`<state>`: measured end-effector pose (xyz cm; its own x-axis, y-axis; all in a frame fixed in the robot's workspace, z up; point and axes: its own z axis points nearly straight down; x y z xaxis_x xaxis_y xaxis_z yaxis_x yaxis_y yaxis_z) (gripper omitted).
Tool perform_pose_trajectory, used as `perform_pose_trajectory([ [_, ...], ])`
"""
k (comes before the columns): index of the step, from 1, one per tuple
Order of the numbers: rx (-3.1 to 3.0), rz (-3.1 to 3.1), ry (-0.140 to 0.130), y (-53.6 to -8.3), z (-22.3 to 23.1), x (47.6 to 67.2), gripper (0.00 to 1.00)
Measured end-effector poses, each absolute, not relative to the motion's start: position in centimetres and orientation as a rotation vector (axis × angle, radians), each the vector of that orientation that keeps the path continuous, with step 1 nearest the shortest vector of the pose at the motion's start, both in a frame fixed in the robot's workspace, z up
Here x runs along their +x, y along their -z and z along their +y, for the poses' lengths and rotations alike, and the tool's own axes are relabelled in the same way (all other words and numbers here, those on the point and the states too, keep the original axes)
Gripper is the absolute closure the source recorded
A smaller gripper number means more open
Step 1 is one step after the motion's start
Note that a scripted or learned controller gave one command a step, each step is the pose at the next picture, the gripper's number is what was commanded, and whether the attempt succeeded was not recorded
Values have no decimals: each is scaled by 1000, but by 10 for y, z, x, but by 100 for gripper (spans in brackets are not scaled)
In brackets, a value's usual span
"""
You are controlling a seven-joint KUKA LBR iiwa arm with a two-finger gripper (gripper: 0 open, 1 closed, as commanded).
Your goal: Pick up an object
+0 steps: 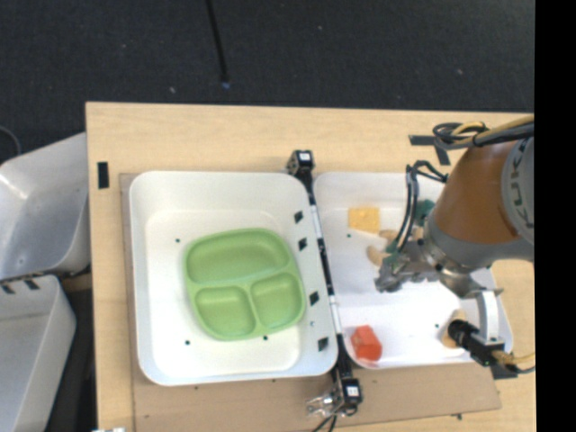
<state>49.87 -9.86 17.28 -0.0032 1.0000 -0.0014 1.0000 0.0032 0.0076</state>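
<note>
Way off to the left of the gripper point(394, 275), in the other bin point(148, 241), there's a green divided tray point(243, 282) lying flat, three compartments, nothing in it as far as I can see. Not in play right now.

Closer in, down and to the left of the gripper, an orange-red block point(364, 344) sits against the near wall of the right bin point(409, 336), well apart from the fingers. Up and a little left there's a flat yellow square point(364, 219), looks like a slice of something, thin and low. Just beside the gripper on its left is a small tan lump point(375, 253), pale and roundish, too blurry to say more.

The gripper is down in the right bin with the arm point(477, 205) bulking over it, and honestly I can't tell how wide it's set or whether anything's in it.

My worry: the tan thing looks like the target, but it's just off to the side rather than under the tips, so a close could nudge it away or pinch air. The yellow slice would be worse, too flat to get under.
</note>
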Motion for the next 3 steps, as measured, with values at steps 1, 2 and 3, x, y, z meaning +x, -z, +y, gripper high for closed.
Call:
perform_pose_trajectory([
  [1, 2214, 2221, -5, -215, -100, 501, 100],
  [2, 2213, 2227, -3, -211, -59, 534, 100],
  [3, 2212, 2228, -5, -215, -15, 571, 100],
])
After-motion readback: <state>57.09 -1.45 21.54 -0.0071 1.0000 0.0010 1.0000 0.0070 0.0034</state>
